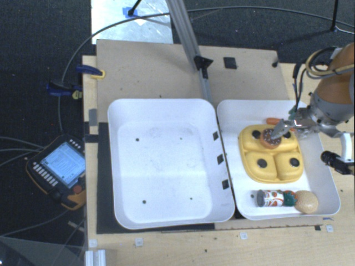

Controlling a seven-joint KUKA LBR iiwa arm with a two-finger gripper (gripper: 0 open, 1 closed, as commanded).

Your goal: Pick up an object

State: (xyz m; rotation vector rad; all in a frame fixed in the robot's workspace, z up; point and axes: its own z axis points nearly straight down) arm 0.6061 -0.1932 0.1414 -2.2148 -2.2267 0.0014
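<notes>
Camera view, one moment, item by item.

Item 1: right-hand shallow white plastic bin (333, 201), on the brown board table (155, 71). It holds every candidate for the pick.

Item 2: yellow moulded plastic tray with four round hollows (273, 162), lying in the middle of that bin. A small round reddish-brown piece (270, 139) sits in its upper hollow nearest the arm.

Item 3: short printed can lying on its side (270, 198), near the bin's front wall, touching a small green object (289, 199) and, beyond that, a tan rounded egg-like lump (307, 201).

Item 4: thin orange stick-like piece (273, 121), just behind the yellow tray; too small to identify.

Item 5: claw (278, 131), low over the reddish-brown piece at the tray's upper edge. You cannot tell whether it is spread or closed; nothing is visibly between its tips.

Item 6: left-hand shallow white plastic bin (119, 115), well apart from the claw.

Handling note: the step in hand looks like the descent onto the reddish-brown piece. Centre on the piece rather than on the tray's rim, or you are likely to pinch the tray wall or lift the whole tray. Go down straight, close only once the tips straddle the piece, and raise slowly so a weak hold shows itself early.
</notes>
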